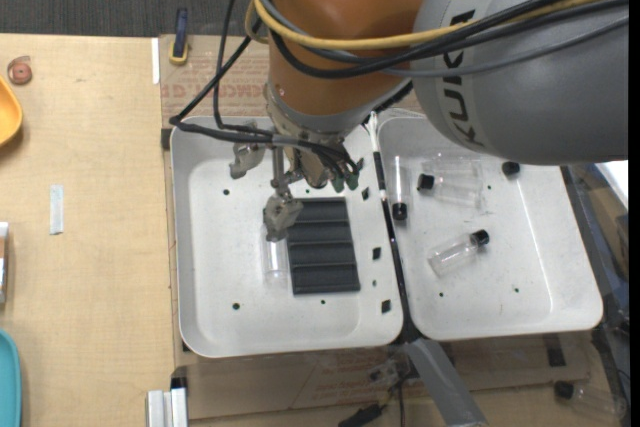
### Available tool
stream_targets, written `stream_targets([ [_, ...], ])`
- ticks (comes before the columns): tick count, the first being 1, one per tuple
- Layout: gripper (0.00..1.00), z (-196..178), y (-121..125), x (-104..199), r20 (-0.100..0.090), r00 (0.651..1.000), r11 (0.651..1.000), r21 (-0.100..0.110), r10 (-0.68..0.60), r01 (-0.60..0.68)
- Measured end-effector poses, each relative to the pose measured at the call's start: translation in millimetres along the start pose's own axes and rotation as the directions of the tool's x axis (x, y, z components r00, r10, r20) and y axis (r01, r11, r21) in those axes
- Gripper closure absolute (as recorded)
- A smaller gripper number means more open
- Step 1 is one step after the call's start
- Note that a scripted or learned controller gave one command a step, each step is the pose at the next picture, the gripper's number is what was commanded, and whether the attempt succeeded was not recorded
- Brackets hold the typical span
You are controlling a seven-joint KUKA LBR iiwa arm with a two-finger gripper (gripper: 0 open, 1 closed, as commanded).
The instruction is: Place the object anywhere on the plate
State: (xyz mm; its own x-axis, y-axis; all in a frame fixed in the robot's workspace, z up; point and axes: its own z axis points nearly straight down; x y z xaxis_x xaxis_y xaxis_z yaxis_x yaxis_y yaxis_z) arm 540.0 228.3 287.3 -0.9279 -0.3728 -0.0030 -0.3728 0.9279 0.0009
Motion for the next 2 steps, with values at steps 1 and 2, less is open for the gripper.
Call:
stream_targets([
  [1, 1.0, -9, -1, -1, 0.003, 1.0, 1.0, -0.001, 0.005, -0.005],
  [2, 1.0, -17, -11, -29, 0.0, 0.99, 0.99, 0.0, -0.138, 0.138],
])
